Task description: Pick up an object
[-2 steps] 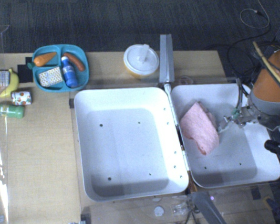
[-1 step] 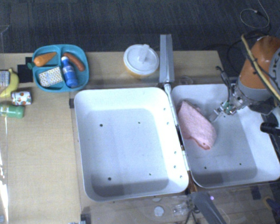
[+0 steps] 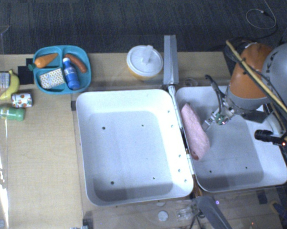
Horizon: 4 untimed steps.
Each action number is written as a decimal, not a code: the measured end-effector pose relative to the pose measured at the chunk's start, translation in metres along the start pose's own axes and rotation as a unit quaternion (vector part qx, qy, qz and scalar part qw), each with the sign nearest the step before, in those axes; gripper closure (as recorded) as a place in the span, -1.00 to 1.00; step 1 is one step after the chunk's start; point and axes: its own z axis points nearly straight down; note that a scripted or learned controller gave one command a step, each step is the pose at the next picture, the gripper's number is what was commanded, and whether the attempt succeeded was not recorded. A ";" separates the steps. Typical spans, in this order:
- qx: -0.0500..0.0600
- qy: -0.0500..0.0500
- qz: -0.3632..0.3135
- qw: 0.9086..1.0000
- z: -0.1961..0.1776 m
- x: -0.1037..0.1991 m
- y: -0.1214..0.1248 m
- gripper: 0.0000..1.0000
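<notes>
I see the pink cloth [image 3: 195,131] lying lengthwise along the left wall of the right bin [image 3: 246,178], next to the divider. My tool [image 3: 219,119] hangs over that bin just right of the cloth, apart from it. I cannot tell how it is set.

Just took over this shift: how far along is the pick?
Done: the arm is over the right bin, with the gripper just right of the pink cloth. In hand: nothing visible; the cloth lies flat against the bin's left wall. Left: closing on the cloth and lifting it.
</notes>
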 end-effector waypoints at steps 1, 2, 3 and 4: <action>0.002 0.001 0.313 0.950 0.002 -0.022 0.018 -1.00; 0.001 0.001 0.145 0.989 0.001 -0.025 0.007 -1.00; 0.001 -0.001 0.026 1.000 0.001 -0.015 0.051 -1.00; -0.001 -0.002 0.039 0.999 -0.001 0.012 0.015 -1.00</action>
